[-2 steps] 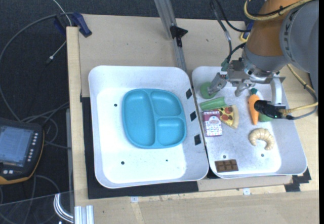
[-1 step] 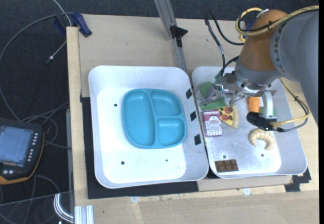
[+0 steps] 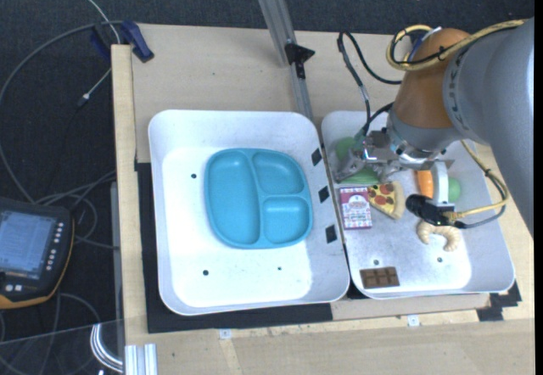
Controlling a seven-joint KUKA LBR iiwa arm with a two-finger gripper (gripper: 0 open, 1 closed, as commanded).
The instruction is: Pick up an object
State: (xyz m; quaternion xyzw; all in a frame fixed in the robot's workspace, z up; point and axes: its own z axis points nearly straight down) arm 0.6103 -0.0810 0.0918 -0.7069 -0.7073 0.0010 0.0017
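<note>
Chocolate bar by right bin front edge; red box, pizza slice, croissant mid-bin. My gripper low at back-left corner over green item; finger state unclear. Blue tray in left bin.

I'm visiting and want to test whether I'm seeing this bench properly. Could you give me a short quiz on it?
1. True or false: the blue three-compartment plastic plate lies in the left white bin.
2. Which lies nearest the front rim of the right white bin: A, the brown chocolate bar; B, the pizza-slice toy; C, the small red-and-white box?
3. Fill in: the grey arm's end effector hangs over the ____ bin.

Key: 1 true; 2 A; 3 right.
</note>
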